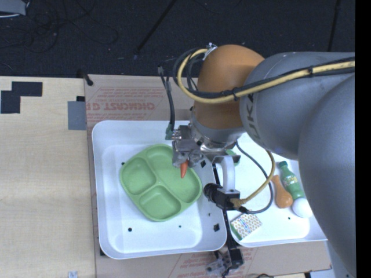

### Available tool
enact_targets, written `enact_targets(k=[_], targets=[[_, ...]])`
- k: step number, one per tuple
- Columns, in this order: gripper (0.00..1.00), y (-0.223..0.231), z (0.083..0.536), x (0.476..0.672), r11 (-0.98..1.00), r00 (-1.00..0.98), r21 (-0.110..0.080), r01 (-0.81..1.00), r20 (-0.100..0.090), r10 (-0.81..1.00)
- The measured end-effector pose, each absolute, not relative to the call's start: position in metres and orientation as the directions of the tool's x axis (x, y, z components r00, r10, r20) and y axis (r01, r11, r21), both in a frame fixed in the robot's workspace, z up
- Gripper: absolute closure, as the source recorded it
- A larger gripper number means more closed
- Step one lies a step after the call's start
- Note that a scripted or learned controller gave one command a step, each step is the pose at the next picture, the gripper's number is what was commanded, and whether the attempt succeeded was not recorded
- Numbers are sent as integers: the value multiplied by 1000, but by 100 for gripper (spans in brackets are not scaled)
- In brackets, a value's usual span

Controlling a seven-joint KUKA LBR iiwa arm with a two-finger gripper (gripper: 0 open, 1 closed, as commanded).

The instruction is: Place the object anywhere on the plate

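A green divided plate [152,183] lies in the left white bin [116,236]. My gripper [184,165] hangs over the plate's right side, shut on a small orange carrot-shaped object [184,170] that points downward between the fingers. The carrot's tip is just above the plate's right compartment. The big grey arm with its orange band [223,80] covers the area behind and to the right.
The right bin [278,233] holds a green bottle [289,180], an orange item [283,196], a white round thing [302,207] and a patterned packet [246,225]. A cable loops by the wrist. Cardboard lies under the bins; a wooden bench top is at left.
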State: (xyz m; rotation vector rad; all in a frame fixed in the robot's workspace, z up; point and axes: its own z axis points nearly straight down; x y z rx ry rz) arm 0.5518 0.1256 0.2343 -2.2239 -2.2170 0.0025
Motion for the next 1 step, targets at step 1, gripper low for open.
enact_targets(k=[1], targets=[[0, 125, 233, 552, -4, 4, -3, 1000, 0, 1000]])
